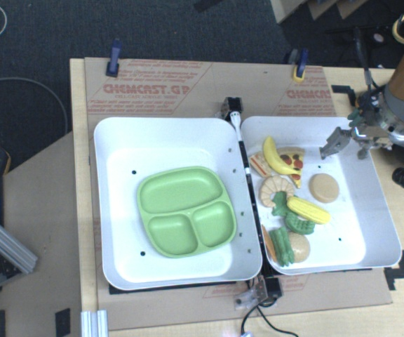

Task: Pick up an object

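The right bin holds a pile of toy food along its left side: a yellow banana on a pizza slice, a ridged tan shell-shaped piece, a tan round disc, a second yellow piece, and green vegetables. My gripper hangs over the bin's back right part, above and just right of the tan disc. It is open, its two grey fingers spread apart with nothing between them.
The left bin bears a green three-compartment plate. A black divider clip sits between the bins at the back. Blue and yellow clamps hold the cardboard base. The arm's wrist comes in from the right.
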Available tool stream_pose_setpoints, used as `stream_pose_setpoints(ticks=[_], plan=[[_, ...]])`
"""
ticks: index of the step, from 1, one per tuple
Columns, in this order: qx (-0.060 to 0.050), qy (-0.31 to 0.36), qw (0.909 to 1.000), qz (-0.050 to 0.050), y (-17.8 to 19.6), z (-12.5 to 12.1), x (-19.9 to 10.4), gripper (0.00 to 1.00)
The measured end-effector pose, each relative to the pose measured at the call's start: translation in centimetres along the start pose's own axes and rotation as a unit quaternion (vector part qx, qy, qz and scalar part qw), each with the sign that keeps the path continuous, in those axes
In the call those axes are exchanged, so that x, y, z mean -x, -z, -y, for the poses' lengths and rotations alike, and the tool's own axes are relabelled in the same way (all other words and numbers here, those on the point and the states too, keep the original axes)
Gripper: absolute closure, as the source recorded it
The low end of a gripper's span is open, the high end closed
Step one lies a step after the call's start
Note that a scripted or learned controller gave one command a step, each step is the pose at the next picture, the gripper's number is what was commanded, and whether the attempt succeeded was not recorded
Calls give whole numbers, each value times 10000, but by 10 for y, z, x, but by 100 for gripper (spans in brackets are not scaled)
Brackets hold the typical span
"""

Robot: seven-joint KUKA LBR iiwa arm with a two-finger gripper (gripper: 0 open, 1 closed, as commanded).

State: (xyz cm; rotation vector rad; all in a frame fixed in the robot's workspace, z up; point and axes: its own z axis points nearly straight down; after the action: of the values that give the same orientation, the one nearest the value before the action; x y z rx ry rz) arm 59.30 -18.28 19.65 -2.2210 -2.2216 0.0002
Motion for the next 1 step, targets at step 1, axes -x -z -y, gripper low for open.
stream_pose_setpoints(ticks=[1], plan=[[-38,-11,10000,-23,-116,70,-28,0]])
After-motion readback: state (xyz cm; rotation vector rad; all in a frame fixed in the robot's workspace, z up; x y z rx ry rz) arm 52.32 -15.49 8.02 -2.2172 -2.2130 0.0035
